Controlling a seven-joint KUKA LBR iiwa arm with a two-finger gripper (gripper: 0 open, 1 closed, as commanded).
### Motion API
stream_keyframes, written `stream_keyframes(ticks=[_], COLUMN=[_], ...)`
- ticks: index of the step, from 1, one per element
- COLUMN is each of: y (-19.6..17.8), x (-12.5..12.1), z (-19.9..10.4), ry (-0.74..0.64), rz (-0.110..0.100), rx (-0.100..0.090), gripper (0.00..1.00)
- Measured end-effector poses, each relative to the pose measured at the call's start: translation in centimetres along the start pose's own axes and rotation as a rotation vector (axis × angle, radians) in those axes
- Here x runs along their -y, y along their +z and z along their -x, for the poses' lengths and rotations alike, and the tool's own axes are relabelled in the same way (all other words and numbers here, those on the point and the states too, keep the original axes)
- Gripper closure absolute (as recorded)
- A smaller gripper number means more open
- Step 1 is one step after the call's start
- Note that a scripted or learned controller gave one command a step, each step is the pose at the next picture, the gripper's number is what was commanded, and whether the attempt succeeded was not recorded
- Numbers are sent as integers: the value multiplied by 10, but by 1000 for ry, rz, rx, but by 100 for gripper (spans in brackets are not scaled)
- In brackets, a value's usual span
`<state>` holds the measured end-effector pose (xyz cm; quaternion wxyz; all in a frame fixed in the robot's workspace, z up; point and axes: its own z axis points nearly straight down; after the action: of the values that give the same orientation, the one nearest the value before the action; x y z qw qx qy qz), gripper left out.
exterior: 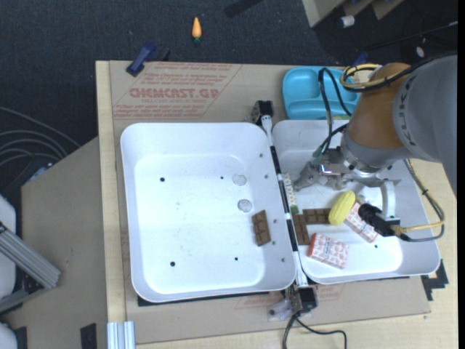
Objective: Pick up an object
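The right bin [414, 257] holds several items: a yellow rounded object [342, 207], a red-and-white packet [328, 249], a pinkish packet [361, 225] and a brown bar [314, 217] near the divider. The left bin [145, 144] holds a brown chocolate-like bar [261, 227] and two small round pieces [239, 180] [245, 206]. My gripper [347, 179] hangs low over the back half of the right bin, just behind the yellow object, under the orange band [374, 115] of the arm. The wrist hides what lies directly beneath it.
A light blue tray [309, 93] sits behind the right bin. Black clips [263, 111] [304, 297] stand at both ends of the divider between the bins. Cables [418, 227] trail across the right bin's right side. A blue item [142, 59] lies at the board's back-left corner.
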<state>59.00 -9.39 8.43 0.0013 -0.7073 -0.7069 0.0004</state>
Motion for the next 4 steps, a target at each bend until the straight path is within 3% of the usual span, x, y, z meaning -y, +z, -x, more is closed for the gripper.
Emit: stream_keyframes(ticks=[1, 2, 3, 4], y=[-1, -1, -1, -1], x=[-43, -77, -77, -77], z=[1, 21, 83, 29], ry=[0, -1, -1, -2], rz=[3, 4, 5, -1], rx=[1, 2, 3, -1], gripper=[0, 0, 0, 0])
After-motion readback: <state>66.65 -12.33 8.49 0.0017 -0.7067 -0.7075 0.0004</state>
